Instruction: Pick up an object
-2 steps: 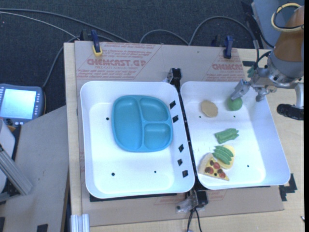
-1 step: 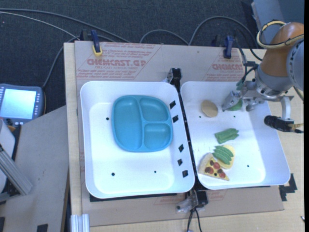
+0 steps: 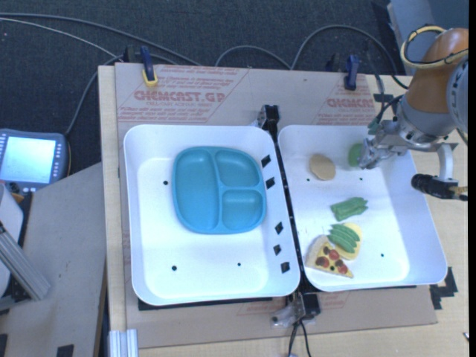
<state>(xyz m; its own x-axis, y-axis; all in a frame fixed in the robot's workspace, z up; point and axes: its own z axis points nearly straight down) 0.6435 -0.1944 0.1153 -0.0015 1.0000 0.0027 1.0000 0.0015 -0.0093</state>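
In the camera view, two shallow white bins with rounded corners stand side by side on a brown board with red printed letters. The left bin [image 3: 149, 266] carries a smooth blue plastic tray [image 3: 219, 190] with three compartments; the tray lies nearer to the far edge of this bin and toward its right side. A line of small black clips runs along the border where the two bins meet.

The right bin [image 3: 405, 255] holds several toy foods. A round, flat, tan piece like a cookie [image 3: 323, 166] lies near the far left corner of this bin. A small green rounded object [image 3: 356, 154] lies just to its right, close to the far edge. A green ribbed piece like a bean pod [image 3: 349, 208] lies near the middle of the bin. Near the front left corner lie a triangular pizza slice [image 3: 328, 259] with red dots and, touching it, a yellow piece topped with green pods [image 3: 346, 236].

The grey arm with its orange band reaches in over the far right corner. The gripper [image 3: 370, 155] is low, just beside the small green object and seems to touch it. I cannot tell how the gripper is set, or whether it pinches the object.
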